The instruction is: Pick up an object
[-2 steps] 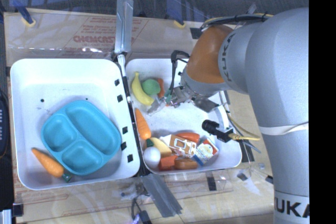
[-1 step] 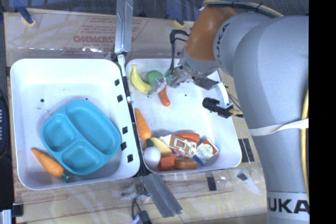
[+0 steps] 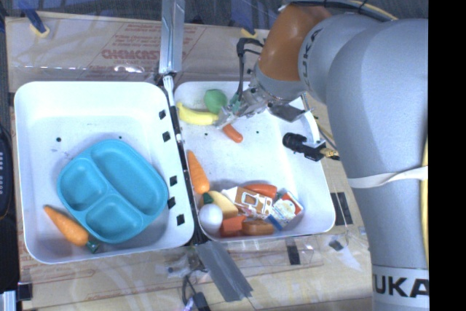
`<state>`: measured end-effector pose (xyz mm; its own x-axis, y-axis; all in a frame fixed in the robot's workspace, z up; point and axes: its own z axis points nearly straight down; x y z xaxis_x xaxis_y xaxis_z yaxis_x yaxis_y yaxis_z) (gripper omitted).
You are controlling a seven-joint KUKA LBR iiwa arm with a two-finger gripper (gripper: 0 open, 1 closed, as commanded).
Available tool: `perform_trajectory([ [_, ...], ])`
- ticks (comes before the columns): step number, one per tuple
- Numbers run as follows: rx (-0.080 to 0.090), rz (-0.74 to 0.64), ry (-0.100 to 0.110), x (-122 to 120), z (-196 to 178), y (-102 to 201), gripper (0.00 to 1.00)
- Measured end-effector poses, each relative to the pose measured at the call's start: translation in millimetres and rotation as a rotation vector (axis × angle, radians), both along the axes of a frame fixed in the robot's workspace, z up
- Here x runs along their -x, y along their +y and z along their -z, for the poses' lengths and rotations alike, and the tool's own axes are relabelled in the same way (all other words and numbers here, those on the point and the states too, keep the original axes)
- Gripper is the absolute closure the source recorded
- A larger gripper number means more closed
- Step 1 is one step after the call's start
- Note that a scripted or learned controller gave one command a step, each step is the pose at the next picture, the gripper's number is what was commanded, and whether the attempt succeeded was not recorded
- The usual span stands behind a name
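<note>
Hovering over a curved yellow banana [image 3: 196, 114], the gripper [image 3: 234, 109] hides its finger state.

Glossy white plastic bins [image 3: 29, 156] hold a smooth matt blue plastic tray [image 3: 113, 189].

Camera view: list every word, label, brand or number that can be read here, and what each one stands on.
"UKA": white letters on the grey robot arm at the lower right, cut off by the frame edge.
Red print on the clear plastic sheet behind the white bins: too blurred to read.
Print on the small red-and-white food packets in the right bin: too small to read.
</note>
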<state>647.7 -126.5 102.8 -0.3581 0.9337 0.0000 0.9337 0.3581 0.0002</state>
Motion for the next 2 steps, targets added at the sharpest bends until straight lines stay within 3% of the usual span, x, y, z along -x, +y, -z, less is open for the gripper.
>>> perform_trajectory([
  [1,0.0,-0.121,-0.009,-10,-95,70,1.0],
  [2,-0.001,-0.065,-0.006,-10,-165,138,1.0],
])
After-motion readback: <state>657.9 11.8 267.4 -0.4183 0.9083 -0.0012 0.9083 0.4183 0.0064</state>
